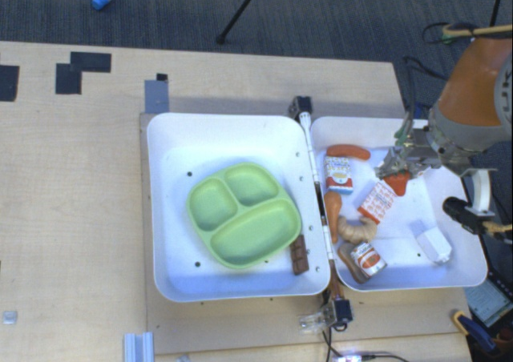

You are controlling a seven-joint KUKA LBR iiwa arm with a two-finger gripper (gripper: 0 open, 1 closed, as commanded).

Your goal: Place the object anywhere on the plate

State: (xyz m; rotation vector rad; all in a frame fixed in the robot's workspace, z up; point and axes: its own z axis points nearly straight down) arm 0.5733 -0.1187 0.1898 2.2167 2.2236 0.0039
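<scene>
A: Green plate (244,215) sits in the left bin (172,272), all 3 sections bare. So nothing placed yet, task basically at the start.

B: Arm position?

A: Arm (477,96) reaches in from the right, gripper (401,162) low over the back of the right bin (465,276), right by a small red thing (397,185). Looks like the target, but that's a guess.

B: Holding it?

A: Can't tell whether the pincer is spread or pinching; the metal bits blur together. The red thing sits just below the tip, touching or nearly so. Not calling it a hold.

B: How does the red thing look?

A: Small, orange-red, chunky, partly hidden under the gripper. Shape unclear, maybe toy food.

B: Other stuff?

A: Same bin: sausage (348,151), small carton (339,174), red-white packet (377,203), carrot (333,210), can (365,259), white block (434,244). Brown bar (298,256) lies in the left bin beside the plate.

B: What's left?

A: Everything: secure a grip, lift, carry across the divider to the left, set down on the plate.
</scene>
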